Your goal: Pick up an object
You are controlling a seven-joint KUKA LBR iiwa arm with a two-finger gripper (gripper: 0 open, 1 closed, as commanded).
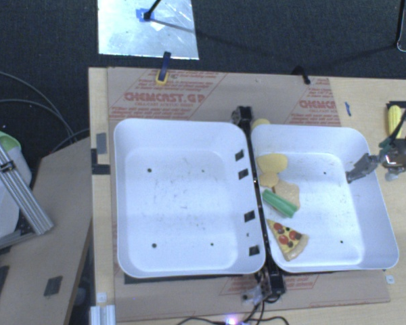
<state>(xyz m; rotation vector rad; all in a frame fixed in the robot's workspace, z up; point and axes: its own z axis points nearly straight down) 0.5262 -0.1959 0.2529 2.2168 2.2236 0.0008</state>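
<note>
Nothing lifted yet: pizza slice (288, 237), green block (279, 203) and yellow pieces (271, 167) all lying along the right bin's (365, 252) left wall. Whole grasp left to do. Pincer (361, 167) low over that bin's right edge, well apart from them; spread or pressed together, cannot tell.

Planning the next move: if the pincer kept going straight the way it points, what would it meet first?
Pointing left and slightly down over the right bin, the pincer would probably meet the green block first, though its height is unclear.
</note>
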